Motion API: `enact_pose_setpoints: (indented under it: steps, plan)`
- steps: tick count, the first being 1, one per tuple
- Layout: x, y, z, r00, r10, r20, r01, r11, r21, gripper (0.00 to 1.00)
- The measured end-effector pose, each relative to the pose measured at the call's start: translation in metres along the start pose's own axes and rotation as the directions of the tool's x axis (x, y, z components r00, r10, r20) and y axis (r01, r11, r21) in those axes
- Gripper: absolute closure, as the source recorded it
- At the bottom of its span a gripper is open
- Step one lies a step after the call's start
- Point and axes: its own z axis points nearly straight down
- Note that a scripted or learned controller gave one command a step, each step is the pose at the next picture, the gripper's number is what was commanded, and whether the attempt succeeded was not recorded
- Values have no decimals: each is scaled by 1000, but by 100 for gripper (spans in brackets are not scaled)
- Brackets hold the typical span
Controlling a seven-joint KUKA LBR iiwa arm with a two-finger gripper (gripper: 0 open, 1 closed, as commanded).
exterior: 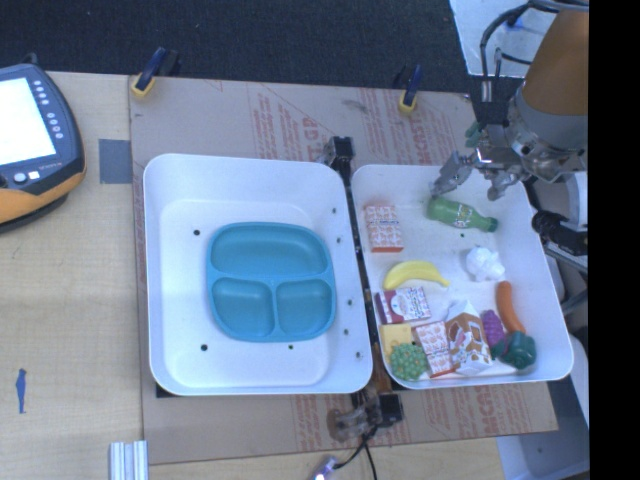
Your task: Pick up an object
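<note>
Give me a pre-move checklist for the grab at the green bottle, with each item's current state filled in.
1. Target in view: the green bottle lies on its side at the far end of the right bin. Ok.
2. Gripper position: the gripper hangs just above and beside the bottle, not yet around it. Ok.
3. Jaws ready: they look spread apart with nothing between them. Ok.
4. Room around the target: the white crumpled object and the small carton lie apart from the bottle. Ok.
5. Alignment of jaws across the bottle's width: cannot tell from this slanted view.
6. Height above the bin floor: cannot tell.
</note>
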Motion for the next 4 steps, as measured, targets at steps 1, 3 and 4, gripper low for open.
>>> enact_pose_setpoints:
  steps: [1, 3, 4]
  plan:
    - [-49, -58, 123, 1000, -1, 0, 1, 1000, 0, 0]
    - [-33, -116, 137, 1000, -8, 0, 8, 1000, 4, 100]
    - [-25, -139, 2, 1000, 1, -1, -1, 1000, -2, 100]
